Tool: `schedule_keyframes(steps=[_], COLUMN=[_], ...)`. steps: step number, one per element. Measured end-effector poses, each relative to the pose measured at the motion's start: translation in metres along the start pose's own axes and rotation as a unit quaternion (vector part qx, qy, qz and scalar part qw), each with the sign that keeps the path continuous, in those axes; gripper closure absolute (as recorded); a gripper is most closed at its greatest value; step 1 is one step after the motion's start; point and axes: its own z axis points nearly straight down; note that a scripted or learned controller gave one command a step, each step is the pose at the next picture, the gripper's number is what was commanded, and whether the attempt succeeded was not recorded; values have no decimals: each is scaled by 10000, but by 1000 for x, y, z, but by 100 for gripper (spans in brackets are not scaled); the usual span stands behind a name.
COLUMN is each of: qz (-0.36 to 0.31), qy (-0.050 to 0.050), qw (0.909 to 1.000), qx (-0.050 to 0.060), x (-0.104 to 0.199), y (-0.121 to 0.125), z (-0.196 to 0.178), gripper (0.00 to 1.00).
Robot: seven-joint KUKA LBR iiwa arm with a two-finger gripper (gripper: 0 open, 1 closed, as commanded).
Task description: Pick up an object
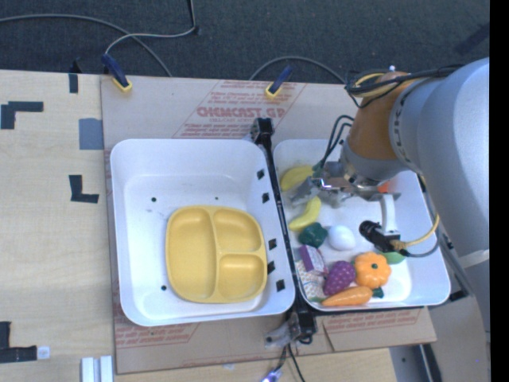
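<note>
The right bin [421, 213] holds several toy foods. A yellow rounded piece [294, 176] lies at its upper left, with a banana [308, 212] just below it. Further down are a green piece [312, 234], a white egg [342, 236], an orange pumpkin [372, 270], purple grapes [339, 276], a carrot [347, 297] and a printed packet [308, 261]. My gripper [326, 186] is low in this bin, just right of the yellow rounded piece and above the banana. The wrist hides its tip.
The left bin [135, 181] holds a yellow divided plate [215, 253]. A black divider [274, 205] runs between the bins. The grey arm with its orange band [374, 134] covers the right bin's upper right. Cables and clamps [278, 82] lie along the cardboard's far edge.
</note>
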Motion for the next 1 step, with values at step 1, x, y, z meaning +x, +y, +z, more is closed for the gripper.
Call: schedule_keyframes(steps=[1], qz=[1], qy=[-5], qw=[10000], qx=[-2], x=[0], y=[0], z=[-10], gripper=[100])
